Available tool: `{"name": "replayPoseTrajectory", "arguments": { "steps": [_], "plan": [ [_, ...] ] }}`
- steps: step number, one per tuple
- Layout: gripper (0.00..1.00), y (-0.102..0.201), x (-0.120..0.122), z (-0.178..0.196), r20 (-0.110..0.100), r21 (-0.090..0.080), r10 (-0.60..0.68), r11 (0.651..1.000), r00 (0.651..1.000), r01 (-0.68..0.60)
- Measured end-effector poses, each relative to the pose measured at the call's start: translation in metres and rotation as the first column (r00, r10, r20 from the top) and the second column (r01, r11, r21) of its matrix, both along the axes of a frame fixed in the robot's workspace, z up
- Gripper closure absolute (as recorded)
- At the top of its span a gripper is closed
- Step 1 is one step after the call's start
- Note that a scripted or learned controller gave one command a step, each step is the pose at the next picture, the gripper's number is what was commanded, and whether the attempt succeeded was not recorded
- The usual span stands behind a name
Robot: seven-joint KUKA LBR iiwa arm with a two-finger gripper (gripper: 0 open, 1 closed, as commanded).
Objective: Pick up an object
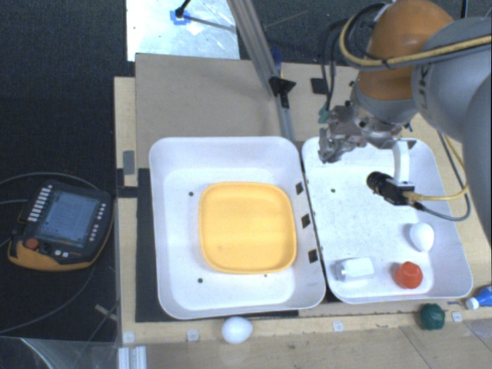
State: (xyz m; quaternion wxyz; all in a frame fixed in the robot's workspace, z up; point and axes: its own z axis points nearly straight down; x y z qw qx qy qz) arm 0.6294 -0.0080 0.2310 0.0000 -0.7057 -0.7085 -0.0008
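The right bin (pixel 338 221) holds three small things along its near side: a white egg-shaped object (pixel 420 237), a red-orange object (pixel 408 274) and a small white block (pixel 354 268). A square yellow plate (pixel 247 226) lies in the middle of the left bin (pixel 165 206). My gripper (pixel 329 149) hangs over the far left corner of the right bin, well away from the three small objects. I see nothing held in it. A black part with a yellow cable (pixel 387 187) juts out below the wrist.
A white egg (pixel 237 330) lies on the bench in front of the left bin. A green ball (pixel 432 316) and a blue item (pixel 477 302) sit past the right bin's near right corner. A teach pendant (pixel 58 225) rests at the far left. A grey pole (pixel 257 41) slants in behind the bins.
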Motion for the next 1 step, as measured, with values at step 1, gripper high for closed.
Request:
{"name": "replayPoseTrajectory", "arguments": {
  "steps": [1],
  "plan": [
    [1.0, 0.0461, -0.0189, -0.0095, -0.001, 0.0, 0.0, 1.0, 1.0, 0.0]
  ]
}}
